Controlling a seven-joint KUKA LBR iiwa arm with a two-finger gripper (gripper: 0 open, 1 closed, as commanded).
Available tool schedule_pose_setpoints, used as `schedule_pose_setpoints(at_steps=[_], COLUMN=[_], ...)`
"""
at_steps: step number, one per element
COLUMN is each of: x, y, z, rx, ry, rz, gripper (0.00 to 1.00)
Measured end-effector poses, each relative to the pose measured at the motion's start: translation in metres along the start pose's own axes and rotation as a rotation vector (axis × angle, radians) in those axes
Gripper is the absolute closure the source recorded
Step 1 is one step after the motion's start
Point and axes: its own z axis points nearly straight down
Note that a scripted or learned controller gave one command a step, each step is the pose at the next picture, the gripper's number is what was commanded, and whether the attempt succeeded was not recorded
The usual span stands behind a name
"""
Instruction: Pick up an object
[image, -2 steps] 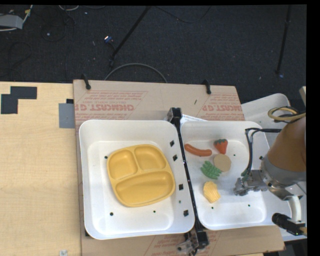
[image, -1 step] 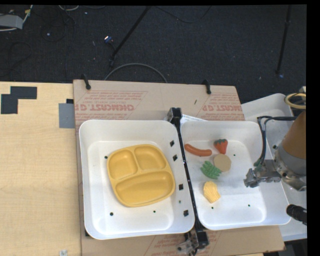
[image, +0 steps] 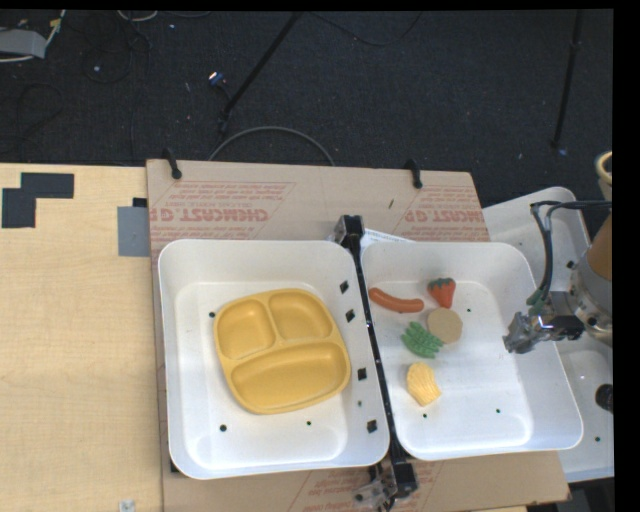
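gripper (image: 522, 334) sits over right rim of right bin (image: 545, 400), nothing between fingers as far as I can see, how wide they're spread honestly can't tell, too small and dark. food toys all at its 9 o'clock: tan disc (image: 446, 325) nearest, green leafy bit (image: 421, 341) touching it, corn (image: 423, 383) toward 8, strawberry (image: 443, 291) toward 10, sausage (image: 396, 299) farthest, long axis roughly 9-to-3. arm cut off at frame edge. yellow divided plate (image: 280, 350) in left bin (image: 190, 300).

Dark carpeted floor (image: 420, 90) strewn with black cables (image: 270, 45); pale wooden bench (image: 70, 350) bearing grey and black patches; printed cardboard sheet (image: 300, 205) laid flat under even light.
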Motion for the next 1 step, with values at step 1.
schedule_pose_setpoints(at_steps=[1], x=[-0.0004], y=[0.0007], z=[-0.0473], rx=[0.000], ry=[0.000], rz=[0.000], gripper=[1.00])
